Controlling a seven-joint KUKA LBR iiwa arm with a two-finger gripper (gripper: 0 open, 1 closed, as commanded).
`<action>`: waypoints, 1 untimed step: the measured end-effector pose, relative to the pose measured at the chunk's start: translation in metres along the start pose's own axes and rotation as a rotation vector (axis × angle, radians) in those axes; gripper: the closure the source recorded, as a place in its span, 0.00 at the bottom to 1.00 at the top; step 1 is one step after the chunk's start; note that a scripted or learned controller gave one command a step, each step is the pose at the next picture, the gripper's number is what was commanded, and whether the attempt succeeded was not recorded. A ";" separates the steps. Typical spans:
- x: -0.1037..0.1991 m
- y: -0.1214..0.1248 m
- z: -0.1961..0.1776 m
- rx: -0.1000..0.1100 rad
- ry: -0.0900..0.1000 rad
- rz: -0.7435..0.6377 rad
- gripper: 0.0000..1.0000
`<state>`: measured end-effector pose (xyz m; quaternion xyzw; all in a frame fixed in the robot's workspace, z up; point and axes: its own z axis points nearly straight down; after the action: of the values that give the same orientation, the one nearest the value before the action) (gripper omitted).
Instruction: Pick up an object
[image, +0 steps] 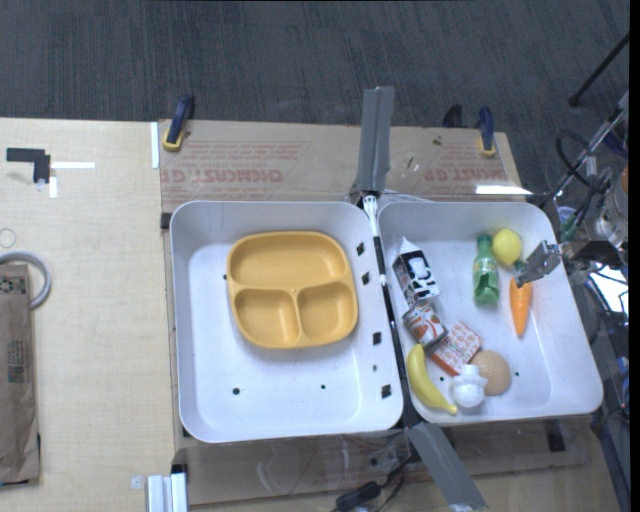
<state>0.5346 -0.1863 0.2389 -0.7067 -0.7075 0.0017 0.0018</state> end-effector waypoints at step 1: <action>-0.026 0.026 0.126 -0.001 0.000 -0.057 0.00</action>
<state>0.5604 -0.2126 0.1131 -0.6862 -0.7274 0.0011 0.0016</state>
